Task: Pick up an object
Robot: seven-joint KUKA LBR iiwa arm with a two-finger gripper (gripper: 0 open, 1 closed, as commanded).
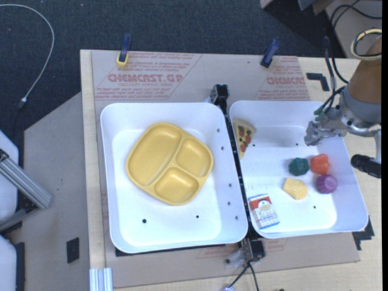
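The right bin (339,220) holds a pizza slice toy (244,136) near its left wall, a dark green piece (297,167), an orange-red piece (319,163), a purple piece (326,183), a yellow piece (296,189) and a small red-and-white carton (264,211). My gripper (316,132) hangs over the bin's upper right part, above and a little right of the green and orange pieces. Nothing shows between its fingers.
The left bin (121,223) carries a yellow divided plate (170,162). Blue clamps (123,50) (270,52) sit on the cardboard's far edge. A black fitting (220,93) sits between the bins at the back. Cables run at the far right.
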